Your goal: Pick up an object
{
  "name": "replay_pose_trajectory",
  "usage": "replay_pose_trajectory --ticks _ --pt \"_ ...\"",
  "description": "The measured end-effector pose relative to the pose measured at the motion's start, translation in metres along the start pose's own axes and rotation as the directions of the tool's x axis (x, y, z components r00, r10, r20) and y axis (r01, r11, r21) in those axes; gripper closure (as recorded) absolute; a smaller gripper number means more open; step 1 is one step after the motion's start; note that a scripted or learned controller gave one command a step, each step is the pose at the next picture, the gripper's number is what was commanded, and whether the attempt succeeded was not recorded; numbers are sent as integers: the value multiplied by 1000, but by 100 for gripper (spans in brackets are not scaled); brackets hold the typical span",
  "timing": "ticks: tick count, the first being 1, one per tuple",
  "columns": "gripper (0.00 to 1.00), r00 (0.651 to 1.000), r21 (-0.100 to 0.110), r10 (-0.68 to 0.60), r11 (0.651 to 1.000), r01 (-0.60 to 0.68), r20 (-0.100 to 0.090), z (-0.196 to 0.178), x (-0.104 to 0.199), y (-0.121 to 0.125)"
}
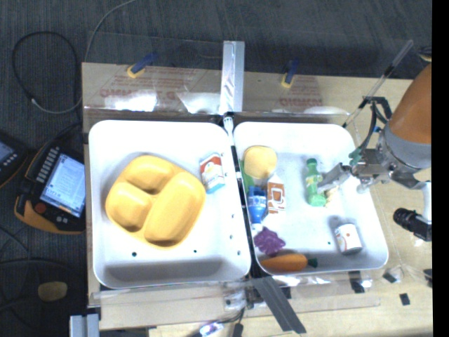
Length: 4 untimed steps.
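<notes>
The right bin [302, 135] holds several small items. A green bottle [313, 182] lies near its middle right. My gripper [334, 177] hangs low over the bin just right of that bottle, touching or almost touching it. A white can [347, 237] lies below the gripper near the bin's right wall. A yellow round object [259, 161], a blue packet [257, 204] and a small brown-and-white carton [276, 194] crowd the bin's left side. Purple grapes [268, 241] and an orange carrot [284, 262] lie at the front.
The left bin [105, 258] holds a big yellow lumpy object [154, 201] and a small red-and-white carton [212, 173] by the divider. The grey arm with its orange band [417, 111] comes in over the right bin's right wall. A handheld device [59, 184] lies off the bench, left.
</notes>
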<state>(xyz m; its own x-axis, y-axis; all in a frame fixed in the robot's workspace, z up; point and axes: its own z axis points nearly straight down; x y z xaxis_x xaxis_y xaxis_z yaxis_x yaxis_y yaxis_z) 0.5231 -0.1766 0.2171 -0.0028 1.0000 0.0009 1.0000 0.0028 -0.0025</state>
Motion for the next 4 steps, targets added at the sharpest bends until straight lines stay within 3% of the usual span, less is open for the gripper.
replay_pose_trajectory --ticks 1,2,3,4 --pt "0 1000 2 -9 1000 9 2 103 12 61" --pt "0 999 -12 -41 999 41 -5 126 5 100" --pt "100 999 -16 -41 999 41 1 117 3 101" --pt "100 1000 0 -17 1000 17 2 13 74 115"
